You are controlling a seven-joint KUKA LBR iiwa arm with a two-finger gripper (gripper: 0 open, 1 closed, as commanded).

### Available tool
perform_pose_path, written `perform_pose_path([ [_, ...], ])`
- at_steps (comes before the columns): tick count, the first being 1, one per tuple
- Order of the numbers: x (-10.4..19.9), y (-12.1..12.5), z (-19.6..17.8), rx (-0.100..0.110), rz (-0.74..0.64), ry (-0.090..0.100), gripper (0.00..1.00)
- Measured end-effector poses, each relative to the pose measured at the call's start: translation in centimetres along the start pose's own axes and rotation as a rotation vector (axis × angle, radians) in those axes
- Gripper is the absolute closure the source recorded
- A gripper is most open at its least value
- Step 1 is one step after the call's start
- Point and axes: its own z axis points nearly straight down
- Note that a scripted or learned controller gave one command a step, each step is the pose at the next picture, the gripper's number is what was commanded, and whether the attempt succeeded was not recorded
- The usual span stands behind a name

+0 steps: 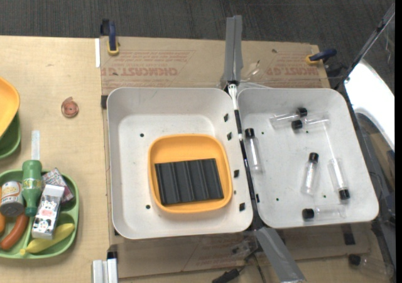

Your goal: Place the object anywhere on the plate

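So here's how it looked. There were two white bins side by side on a sheet of cardboard (151, 61) on the counter (50, 68). The left bin (125, 118) had the orange plate (164, 149) sitting pretty much in the middle of it, and a black ribbed slab (189, 181) lay flat on the plate, covering most of its floor and turned slightly off square.

The right bin (276, 200) held six clear vials with black caps, all lying on their sides and scattered. Two of them (287, 117) (312, 122) were close together near the far wall. One vial (253, 151) lay along the left wall, right by the seam between the bins. Two more (310, 175) (336, 173) lay mid-bin toward the right, near each other but apart. The last vial (323, 212) was down by the near wall. None of them touched the plate, since they were all in the other bin. I honestly couldn't tell which piece was meant to be "the object".

Couldn't tell whether the hand was open or closed either.

Off to the left on the counter there was a green tray (66, 228) of toy food with a green bottle (31, 182), a little can (10, 192), a carton (45, 210) and a banana (47, 239). There was also a yellow bowl (6, 109) at the edge and a small pinkish disc (70, 107). Blue clamps (108, 29) (321, 56) pinned the cardboard's far corners.
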Motion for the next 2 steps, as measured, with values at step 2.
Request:
perform_pose_path([
  [2,1.1,-1.02,-0.06,-0.002,-0.739,0.0,0.0],
])
